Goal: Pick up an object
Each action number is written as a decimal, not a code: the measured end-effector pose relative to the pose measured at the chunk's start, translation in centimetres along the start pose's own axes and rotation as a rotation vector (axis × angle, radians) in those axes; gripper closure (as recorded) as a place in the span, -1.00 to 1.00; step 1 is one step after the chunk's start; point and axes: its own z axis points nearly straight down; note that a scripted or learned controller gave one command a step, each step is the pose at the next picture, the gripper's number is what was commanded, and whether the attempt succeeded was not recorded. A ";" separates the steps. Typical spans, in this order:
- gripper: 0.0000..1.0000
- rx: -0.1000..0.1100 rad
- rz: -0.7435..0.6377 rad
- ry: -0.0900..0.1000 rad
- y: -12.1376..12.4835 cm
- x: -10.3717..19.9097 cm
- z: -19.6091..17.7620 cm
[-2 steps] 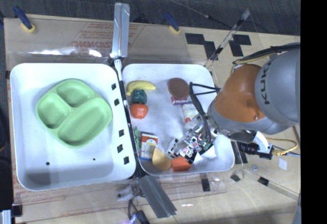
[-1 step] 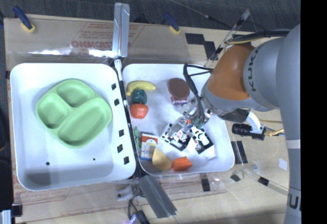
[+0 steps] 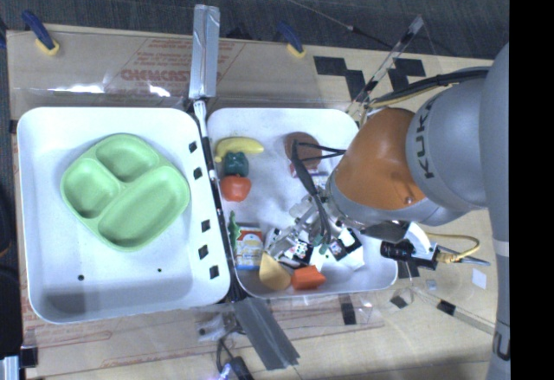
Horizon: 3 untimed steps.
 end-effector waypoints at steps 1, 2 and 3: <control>-1.00 0.012 -0.069 0.030 1.6 2.5 1.1; -1.00 0.010 -0.324 0.041 6.8 -6.2 1.7; 1.00 0.009 -0.330 0.041 7.0 -6.2 0.6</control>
